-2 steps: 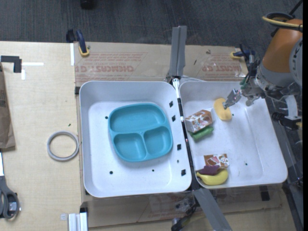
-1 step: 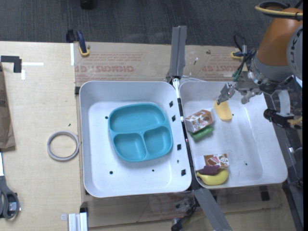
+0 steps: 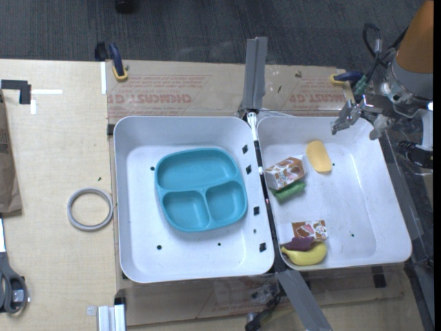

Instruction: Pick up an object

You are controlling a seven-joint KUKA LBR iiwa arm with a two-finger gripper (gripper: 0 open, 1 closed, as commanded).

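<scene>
The right bin [image 3: 372, 205] holds several objects. A yellow oval piece [image 3: 318, 156] lies near its back, with a small printed carton [image 3: 284, 172] and a green item [image 3: 290, 190] to its left. At the front lie a small packet [image 3: 309, 230] and a yellow banana [image 3: 305, 255]. My gripper [image 3: 358, 124] hangs over the bin's back right corner, to the right of and behind the yellow oval piece. It is open and has nothing between its fingers [image 3: 342, 123].
The left bin [image 3: 138, 247] holds a blue three-compartment tray [image 3: 201, 189]. A grey divider post [image 3: 255, 74] stands behind where the bins meet. On the bench at left lie a tape ring [image 3: 89, 208] and scissors [image 3: 10, 292].
</scene>
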